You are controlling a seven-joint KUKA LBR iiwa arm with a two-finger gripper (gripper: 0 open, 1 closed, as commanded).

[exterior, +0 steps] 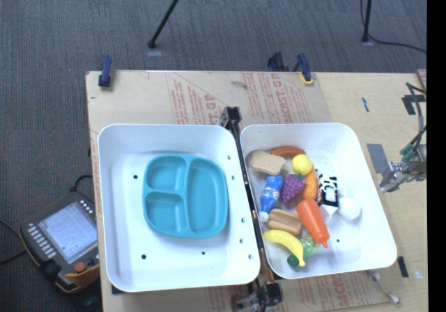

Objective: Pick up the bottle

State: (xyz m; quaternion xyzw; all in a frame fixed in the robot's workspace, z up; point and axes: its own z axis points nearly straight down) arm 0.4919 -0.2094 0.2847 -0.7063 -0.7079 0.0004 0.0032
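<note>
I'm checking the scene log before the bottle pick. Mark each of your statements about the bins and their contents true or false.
1. The blue bottle lies in the right bin. True.
2. The teal divided plate sits in the right bin. False: it is in the left bin.
3. The bottle lies beside the purple grapes. True.
4. The banana lies at the far edge of its bin. False: it is near the bin's front edge, close to the camera.
5. The end effector is clamped on the bottle. False: it sits outside the right bin, off to the right, well apart from the bottle.
</note>
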